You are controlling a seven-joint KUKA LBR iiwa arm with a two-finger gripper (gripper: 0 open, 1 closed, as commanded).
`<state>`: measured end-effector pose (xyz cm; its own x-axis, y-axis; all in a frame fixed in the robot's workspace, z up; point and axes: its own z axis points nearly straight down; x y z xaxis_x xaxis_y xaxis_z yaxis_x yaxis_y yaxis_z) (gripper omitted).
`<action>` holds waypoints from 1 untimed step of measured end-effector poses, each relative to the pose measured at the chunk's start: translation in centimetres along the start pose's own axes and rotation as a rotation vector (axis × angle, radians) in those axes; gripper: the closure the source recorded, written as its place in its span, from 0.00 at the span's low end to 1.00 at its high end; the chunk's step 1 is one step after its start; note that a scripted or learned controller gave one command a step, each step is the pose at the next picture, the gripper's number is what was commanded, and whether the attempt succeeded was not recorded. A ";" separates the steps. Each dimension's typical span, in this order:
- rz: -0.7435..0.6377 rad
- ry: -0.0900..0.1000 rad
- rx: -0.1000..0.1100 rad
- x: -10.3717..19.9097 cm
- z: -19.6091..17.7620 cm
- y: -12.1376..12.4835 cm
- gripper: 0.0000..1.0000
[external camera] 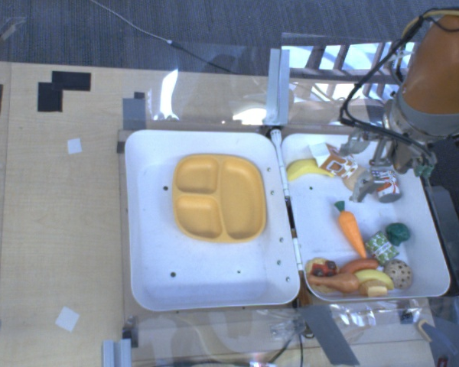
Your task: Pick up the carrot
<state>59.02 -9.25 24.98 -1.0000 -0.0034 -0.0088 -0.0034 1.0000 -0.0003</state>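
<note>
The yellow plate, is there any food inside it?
No. The yellow plate in the left bin shows three bare sections. The carrot lies in the right bin. The bin floor beneath the plate is covered.

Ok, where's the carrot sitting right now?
In the camera view the carrot lies in the right bin, near its middle, green top pointing up-left. The gripper is above and to its right, and a green block lies beside its tip.
</note>
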 end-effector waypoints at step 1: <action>-0.265 0.007 -0.003 3.3 13.3 -0.1 0.00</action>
<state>55.79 -9.41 11.70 -0.9642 -0.2652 -0.0017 -0.2652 0.9642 0.0017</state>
